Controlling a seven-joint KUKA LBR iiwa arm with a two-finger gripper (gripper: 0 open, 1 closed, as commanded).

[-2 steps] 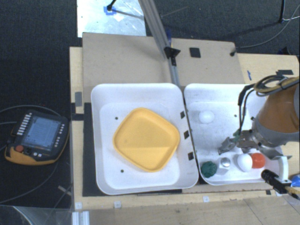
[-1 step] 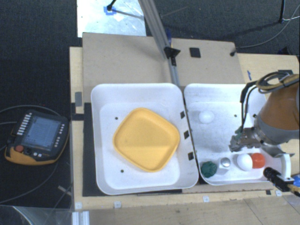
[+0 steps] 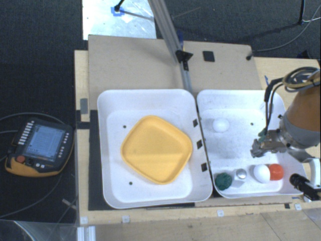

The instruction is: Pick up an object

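Observation:
A yellow square plate (image 3: 157, 148) lies in the left bin (image 3: 113, 109). In the right bin (image 3: 235, 100) a white ball (image 3: 220, 125) rests near the back left. Along the front wall sit a dark green ball (image 3: 223, 180), a small silver piece (image 3: 241, 174), a white egg-shaped thing (image 3: 261, 172) and an orange-red ball (image 3: 276, 171). My gripper (image 3: 264, 147) hangs at the right side of the right bin, just above and behind the white egg-shaped thing. Nothing shows between its fingers.
A yellow and grey teach pendant (image 3: 39, 146) lies on the floor at the left. A grey pole (image 3: 168, 26) slants in from the top to the bins' back edge. Cables (image 3: 275, 92) loop near the arm at right.

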